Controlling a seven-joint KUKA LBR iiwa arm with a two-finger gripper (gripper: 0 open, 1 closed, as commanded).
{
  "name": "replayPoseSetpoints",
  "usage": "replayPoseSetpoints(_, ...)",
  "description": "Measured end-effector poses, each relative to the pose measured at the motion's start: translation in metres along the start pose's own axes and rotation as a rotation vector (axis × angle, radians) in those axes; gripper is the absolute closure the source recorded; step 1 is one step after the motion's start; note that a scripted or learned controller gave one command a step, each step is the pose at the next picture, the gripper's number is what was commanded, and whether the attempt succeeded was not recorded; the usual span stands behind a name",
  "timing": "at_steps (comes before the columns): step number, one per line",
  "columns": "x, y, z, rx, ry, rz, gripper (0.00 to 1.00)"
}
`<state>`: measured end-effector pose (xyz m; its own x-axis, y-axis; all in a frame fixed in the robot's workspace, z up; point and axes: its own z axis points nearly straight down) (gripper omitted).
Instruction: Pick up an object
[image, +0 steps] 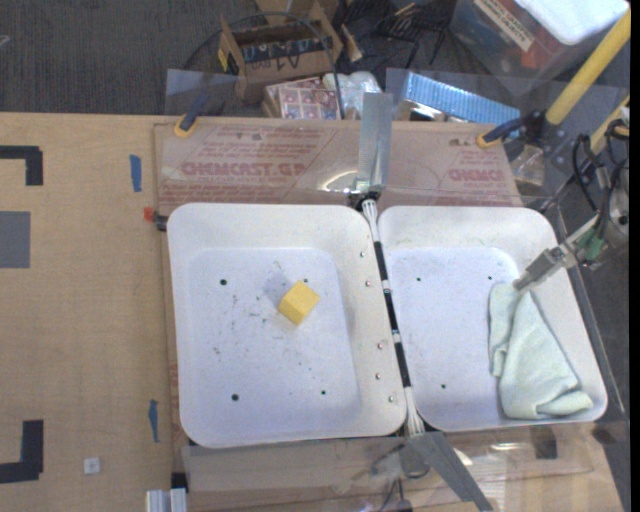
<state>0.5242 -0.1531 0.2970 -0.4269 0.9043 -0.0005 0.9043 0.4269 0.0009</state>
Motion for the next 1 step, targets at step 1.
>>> replayPoseSetpoints(1,0.0489,-0.0078,-0.0143,-0.002,-0.002,-0.674,0.00)
